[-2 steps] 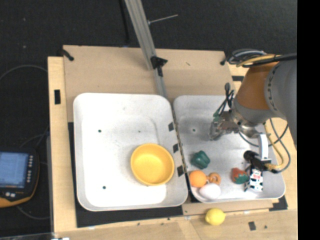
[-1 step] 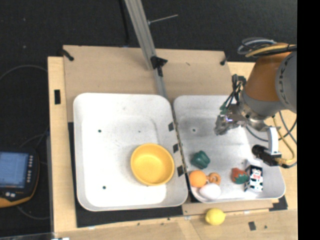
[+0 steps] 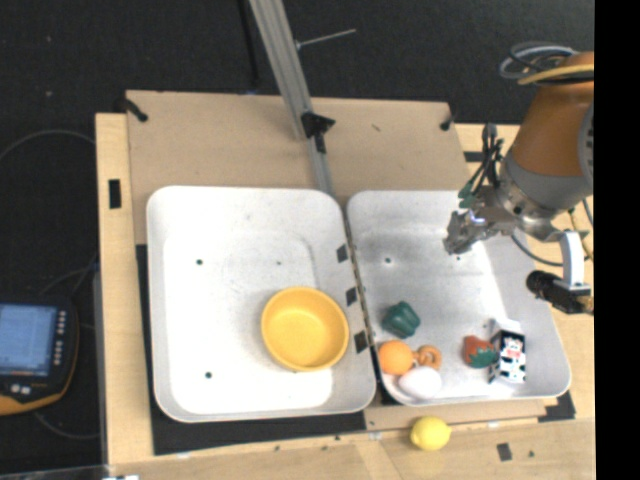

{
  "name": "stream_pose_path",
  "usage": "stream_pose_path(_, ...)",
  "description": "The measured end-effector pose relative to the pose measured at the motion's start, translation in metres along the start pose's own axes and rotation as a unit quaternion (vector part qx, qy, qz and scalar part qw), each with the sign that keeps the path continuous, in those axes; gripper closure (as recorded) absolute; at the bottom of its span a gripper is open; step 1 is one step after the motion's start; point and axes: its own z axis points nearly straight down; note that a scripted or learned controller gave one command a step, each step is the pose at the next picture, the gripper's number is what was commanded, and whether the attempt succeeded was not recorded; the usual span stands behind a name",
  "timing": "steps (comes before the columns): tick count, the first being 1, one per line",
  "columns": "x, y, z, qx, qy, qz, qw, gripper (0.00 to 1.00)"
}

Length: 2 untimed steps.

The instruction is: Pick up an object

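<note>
Dark black floor (image 3: 150,28) around setup, fills 9 to 1 o'clock. Tan wooden counter (image 3: 240,138) at centre, black brackets at its far corners. Grey metal pole (image 3: 285,63) slants from 12 o'clock down toward centre, black clamp on it. Handheld pendant with lit blue screen (image 3: 35,353) at 8 o'clock, thin cable (image 3: 40,148) looping on floor at 9 o'clock. Light even, soft shadows.

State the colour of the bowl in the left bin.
Yellow; the bowl shows in the camera view.

Handheld screen unit (image 3: 30,353) beside bench
</note>
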Motion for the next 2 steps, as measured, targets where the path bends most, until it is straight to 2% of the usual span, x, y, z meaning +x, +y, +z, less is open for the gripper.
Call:
stream_pose_path(1,-0.004,0.000,-0.041,0.000,0.000,0.000,1.0000,1.00)
stream_pose_path(2,0.038,0.015,-0.041,-0.001,0.000,-0.002,1.0000,1.00)
